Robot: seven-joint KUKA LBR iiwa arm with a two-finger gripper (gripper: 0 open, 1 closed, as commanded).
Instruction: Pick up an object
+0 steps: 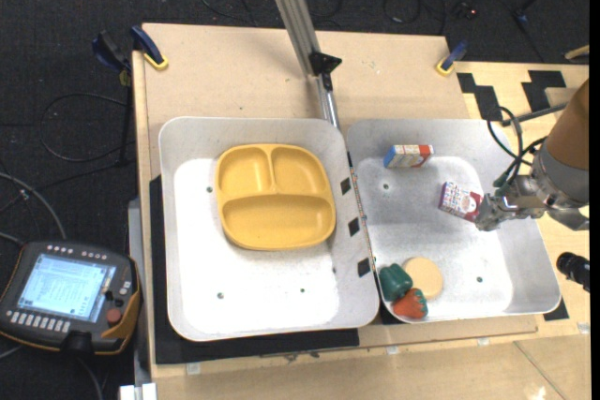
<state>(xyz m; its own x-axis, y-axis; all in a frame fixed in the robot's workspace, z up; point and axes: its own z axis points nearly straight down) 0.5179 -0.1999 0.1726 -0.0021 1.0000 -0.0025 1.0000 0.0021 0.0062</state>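
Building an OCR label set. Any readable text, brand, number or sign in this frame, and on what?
None can be read.
Small white carton with red and blue ends: print too blurred.
Pink and white packet beside the tool: pattern shows, no legible words.
Teach pendant: screen lit, content too small.
Black and white marker pattern on the bench: no characters.

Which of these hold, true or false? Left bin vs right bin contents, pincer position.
1. A yellow tray lies in the left bin. True.
2. The tray has a single compartment. False: three.
3. The pincer is over the right bin, beside the pink carton. True.
4. The small box sits in the left bin. False: right bin, far side.
5. The green and red pieces lie at the right bin's near left corner. True.
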